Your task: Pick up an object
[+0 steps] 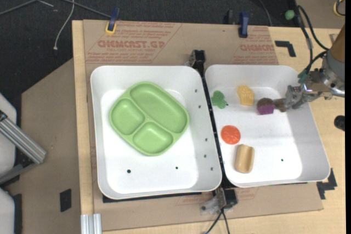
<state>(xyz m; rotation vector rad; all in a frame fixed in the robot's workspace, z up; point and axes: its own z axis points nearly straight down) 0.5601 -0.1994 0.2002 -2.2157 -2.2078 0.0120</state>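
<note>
Gripper of mine sat low over the right bin, near its far right side, and honestly I couldn't tell how it was set from that angle. Just to its left was a purple piece, close to it or maybe touching, I couldn't say which. Further left lay a yellow corn-like piece and a little green one by the bin's left wall. Nearer the camera were an orange-red round thing and a tan cylinder. Over in the left bin a green divided plate lay flat.
</note>
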